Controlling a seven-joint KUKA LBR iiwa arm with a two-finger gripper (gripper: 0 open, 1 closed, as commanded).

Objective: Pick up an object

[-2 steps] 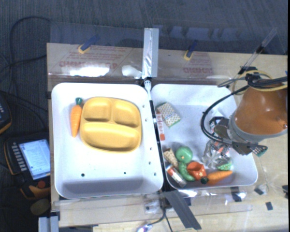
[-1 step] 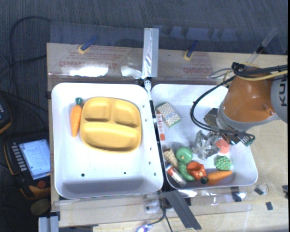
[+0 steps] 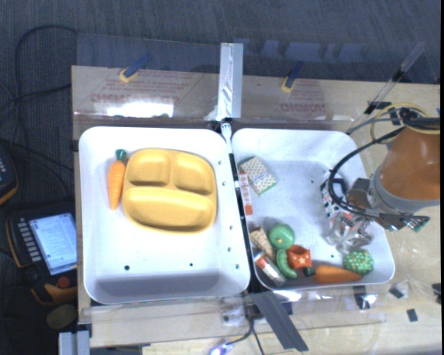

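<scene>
My gripper [image 3: 349, 234] hangs low over the right side of the right bin [image 3: 303, 180], under the orange wrist band. Its metal fingers point down at bare bin floor just above a green bumpy ball [image 3: 358, 261]. Along the bin's near edge lie an orange carrot [image 3: 334, 274], a red block [image 3: 299, 257], a green round fruit [image 3: 281, 236] and a small packet [image 3: 266, 266]. A patterned box [image 3: 257, 174] lies at the bin's upper left. Nothing shows between the fingers.
The left bin [image 3: 103, 272] holds a yellow divided tray [image 3: 170, 189] and a carrot [image 3: 115, 182] beside it. A black cable [image 3: 340, 170] loops over the right bin's far right. A divider ridge [image 3: 235, 198] separates the bins.
</scene>
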